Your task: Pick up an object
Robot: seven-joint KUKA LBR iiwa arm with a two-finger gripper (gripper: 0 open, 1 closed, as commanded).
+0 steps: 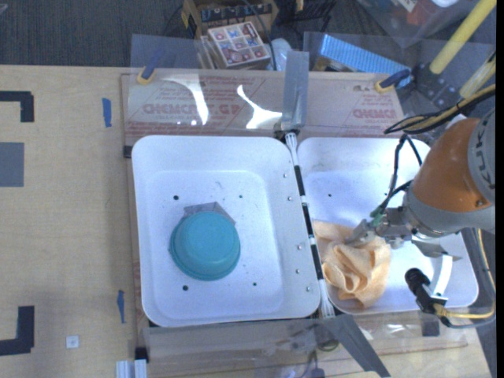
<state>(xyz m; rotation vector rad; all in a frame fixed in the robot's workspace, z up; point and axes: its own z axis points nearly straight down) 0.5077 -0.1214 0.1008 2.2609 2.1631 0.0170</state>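
We see the gripper [370,231] low in the right white bin [346,172], its dark fingers reaching left onto the upper edge of a crumpled pale-orange cloth [356,264]; whether they are spread or closed on the fabric we cannot tell. The cloth lies in the near left part of that bin, against the divider between the two bins. The grey arm with its orange band [449,176] enters from the right. In the left white bin [157,164] an upturned teal plastic bowl [205,246] sits near the middle, on the pale wooden bench [63,227].
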